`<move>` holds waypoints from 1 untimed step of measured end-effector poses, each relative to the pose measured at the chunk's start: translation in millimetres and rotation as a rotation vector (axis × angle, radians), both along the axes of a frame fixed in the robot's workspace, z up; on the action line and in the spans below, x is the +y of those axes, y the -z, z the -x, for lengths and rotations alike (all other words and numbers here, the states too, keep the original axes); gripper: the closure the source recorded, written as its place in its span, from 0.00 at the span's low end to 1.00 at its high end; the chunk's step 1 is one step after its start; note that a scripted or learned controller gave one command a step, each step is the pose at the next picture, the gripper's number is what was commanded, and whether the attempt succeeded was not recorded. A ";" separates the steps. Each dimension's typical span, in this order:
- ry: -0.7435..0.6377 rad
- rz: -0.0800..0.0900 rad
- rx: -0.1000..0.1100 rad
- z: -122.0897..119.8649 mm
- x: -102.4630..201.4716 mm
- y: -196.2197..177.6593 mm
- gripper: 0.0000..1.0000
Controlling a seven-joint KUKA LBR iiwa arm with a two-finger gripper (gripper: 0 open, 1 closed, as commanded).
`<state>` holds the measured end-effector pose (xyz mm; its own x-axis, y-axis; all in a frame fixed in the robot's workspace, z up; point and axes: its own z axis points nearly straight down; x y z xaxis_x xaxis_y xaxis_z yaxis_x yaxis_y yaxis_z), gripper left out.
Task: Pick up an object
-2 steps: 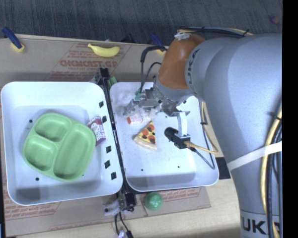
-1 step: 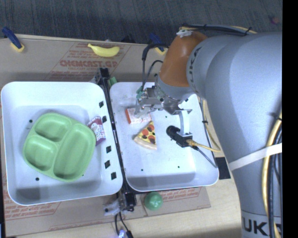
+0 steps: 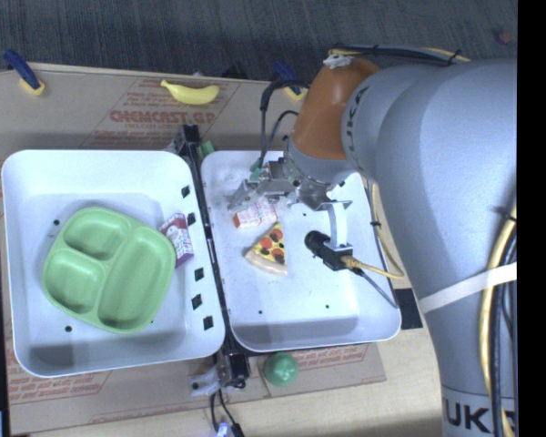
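My gripper hangs low over the back left of the right bin. Directly beneath its tip lies a small white and red box, partly covered by it; whether they touch I cannot tell. A toy pizza slice lies just in front of the box, near the bin's middle. In the left bin a green divided plate rests, with a small maroon packet at its right edge.
The arm's grey bulk covers the right side of the right bin. A yellow banana lies on the cardboard behind the bins. A green ball sits on the cardboard in front of the right bin. A blue clamp grips the back left edge.
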<state>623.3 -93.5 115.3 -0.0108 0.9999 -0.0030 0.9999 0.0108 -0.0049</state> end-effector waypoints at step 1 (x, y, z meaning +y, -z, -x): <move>0.005 -0.003 0.001 71.0 -21.5 21.0 0.00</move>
